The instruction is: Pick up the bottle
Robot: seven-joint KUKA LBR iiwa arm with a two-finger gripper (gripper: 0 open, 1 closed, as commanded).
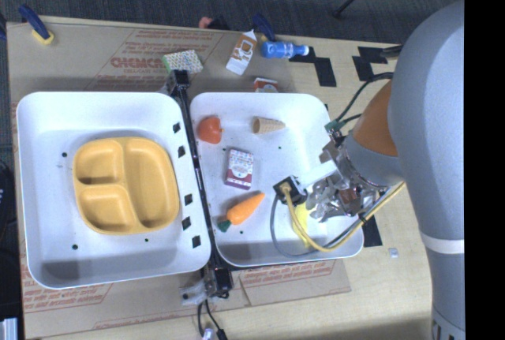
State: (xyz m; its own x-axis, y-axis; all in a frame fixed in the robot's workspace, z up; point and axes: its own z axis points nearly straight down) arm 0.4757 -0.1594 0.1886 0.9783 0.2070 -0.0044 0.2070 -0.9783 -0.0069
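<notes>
Nothing gripped yet. Tool hovered low; finger state impossible to tell. Bottle lay well beyond, untouched on tabletop.

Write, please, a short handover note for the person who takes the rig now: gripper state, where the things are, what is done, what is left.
Gripper: low over the right white bin, near its right wall; nothing seen between the fingers.
Blue plastic bottle: lying on the bench behind the right bin, outside both bins.
In the right bin: orange carrot toy, small red carton, red-orange round piece, tan cone.
Left white bin: yellow divided plate.
Done: nothing.
Left: reach the bottle, grasp it, lift it.
</notes>
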